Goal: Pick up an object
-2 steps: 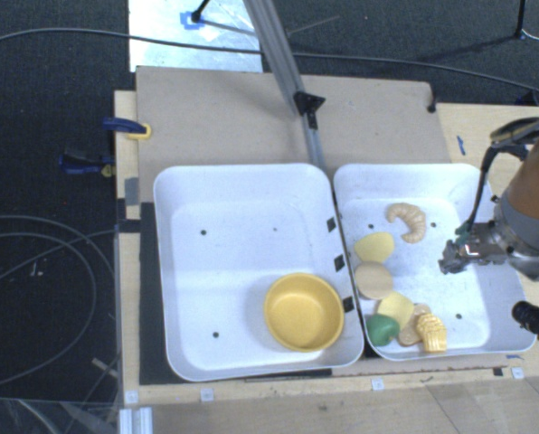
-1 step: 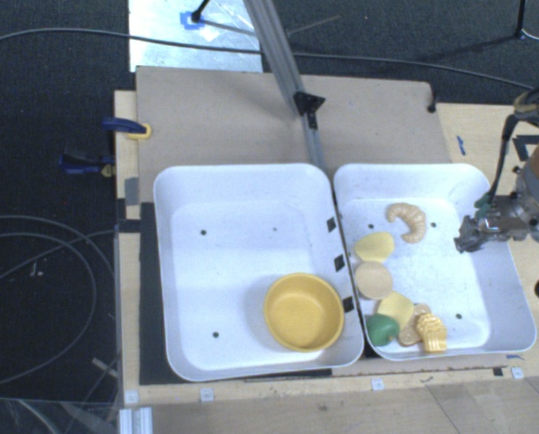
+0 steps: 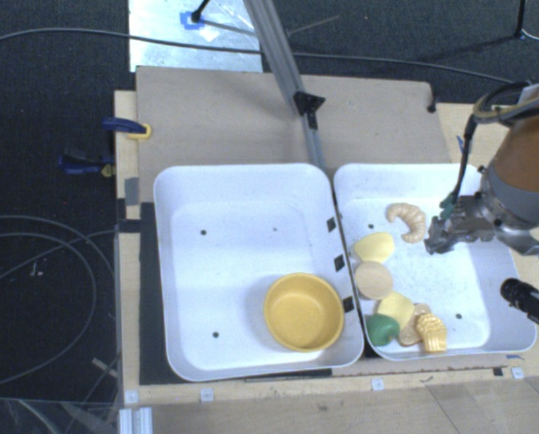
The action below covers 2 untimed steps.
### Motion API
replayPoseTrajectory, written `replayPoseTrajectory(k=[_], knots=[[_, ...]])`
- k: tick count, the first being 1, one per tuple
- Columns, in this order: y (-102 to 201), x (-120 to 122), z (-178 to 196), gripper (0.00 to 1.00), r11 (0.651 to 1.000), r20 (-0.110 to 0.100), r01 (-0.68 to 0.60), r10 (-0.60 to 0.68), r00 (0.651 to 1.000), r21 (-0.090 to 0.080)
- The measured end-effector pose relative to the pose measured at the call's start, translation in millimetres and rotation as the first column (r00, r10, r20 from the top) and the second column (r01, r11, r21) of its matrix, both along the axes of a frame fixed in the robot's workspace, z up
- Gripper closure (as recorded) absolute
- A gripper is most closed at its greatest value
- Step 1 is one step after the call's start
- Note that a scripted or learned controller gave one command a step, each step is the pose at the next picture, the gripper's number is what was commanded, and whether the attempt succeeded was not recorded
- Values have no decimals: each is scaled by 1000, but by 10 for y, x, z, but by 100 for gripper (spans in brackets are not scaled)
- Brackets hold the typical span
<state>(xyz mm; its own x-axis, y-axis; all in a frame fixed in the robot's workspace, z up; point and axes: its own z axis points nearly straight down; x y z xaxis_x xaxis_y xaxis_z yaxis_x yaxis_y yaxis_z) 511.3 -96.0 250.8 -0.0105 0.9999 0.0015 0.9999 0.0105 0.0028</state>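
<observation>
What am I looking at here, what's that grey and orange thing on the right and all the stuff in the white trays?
That is a robot arm, grey with an orange band, reaching in from the right. One camera above the bench looks down at a slant. Its gripper hangs over the right shallow white bin, beside a tan curved croissant-shaped toy. Below lie a pale yellow rounded piece, a beige round disc, a green lump and a yellow ridged corn-like toy. The left white bin holds a yellow round bowl. I see nothing held by the gripper.
</observation>
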Motion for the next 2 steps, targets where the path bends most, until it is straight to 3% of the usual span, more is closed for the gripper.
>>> replayPoseTrajectory(k=[1,2], knots=[[574,29,-46,100,1000,0,-2,2,1000,1],[1166,222,-124,100,1000,-1,-2,2,1000,1]])
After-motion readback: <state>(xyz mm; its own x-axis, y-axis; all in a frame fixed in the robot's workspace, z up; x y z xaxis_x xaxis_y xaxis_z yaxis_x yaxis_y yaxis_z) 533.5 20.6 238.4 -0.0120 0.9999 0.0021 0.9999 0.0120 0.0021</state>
